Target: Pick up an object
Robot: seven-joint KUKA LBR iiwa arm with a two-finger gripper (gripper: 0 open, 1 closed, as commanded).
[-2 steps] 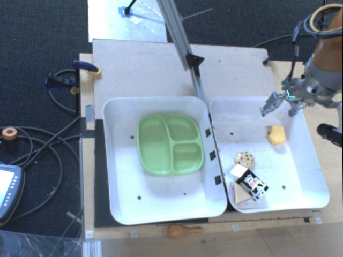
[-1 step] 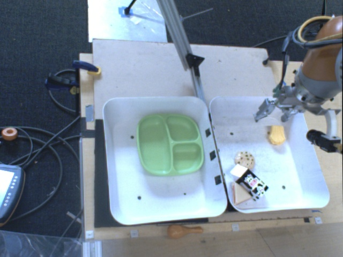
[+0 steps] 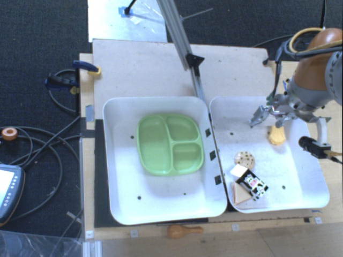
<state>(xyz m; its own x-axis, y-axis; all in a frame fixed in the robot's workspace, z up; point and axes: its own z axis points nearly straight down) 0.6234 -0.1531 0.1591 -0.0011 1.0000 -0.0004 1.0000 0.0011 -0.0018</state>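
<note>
In the right bin (image 3: 316,189) lie a tan, bread-like lump (image 3: 276,137), a round speckled cookie (image 3: 244,158), a black-and-white cow-patterned carton (image 3: 252,184) with a white flap (image 3: 239,171), and a tan wedge (image 3: 241,193). My gripper (image 3: 268,120) hangs over the bin's far part, just up and left of the tan lump. Its fingers are spread open, and one fingertip (image 3: 279,122) is close above the lump. Nothing is between the fingers.
The left bin (image 3: 120,197) holds a green divided plate (image 3: 170,144). A metal rod (image 3: 179,31) slants down to the seam between the bins. A small wooden piece (image 3: 185,230) lies on the bench in front. Cables and a pendant (image 3: 9,189) sit at far left.
</note>
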